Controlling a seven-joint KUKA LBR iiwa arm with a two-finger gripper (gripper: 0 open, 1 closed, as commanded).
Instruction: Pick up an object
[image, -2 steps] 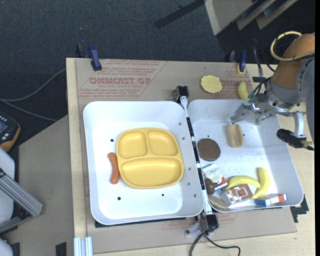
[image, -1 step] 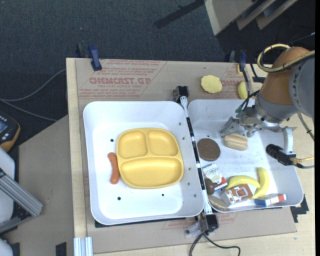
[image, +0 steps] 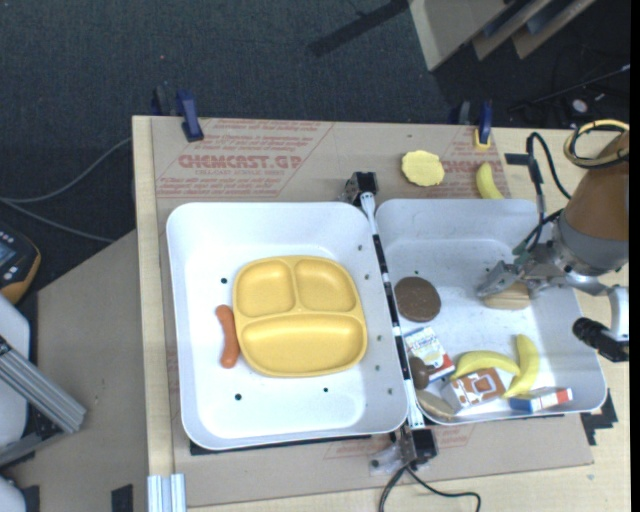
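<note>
My jaws (image: 508, 283) low in right bin (image: 560, 225), mid-right of frame, over tan obj (image: 508, 297), open/closed can't tell, banana (image: 500, 362) lower right.

Arm (image: 598, 215) enters from right edge, orange band above grey wrist. Wrist angled down and leftward. End effector (image: 503, 287) low, metal fingers (image: 492, 290) pointing left and splayed downward. Finger spacing unclear. Black cable loops up behind the wrist.
</note>
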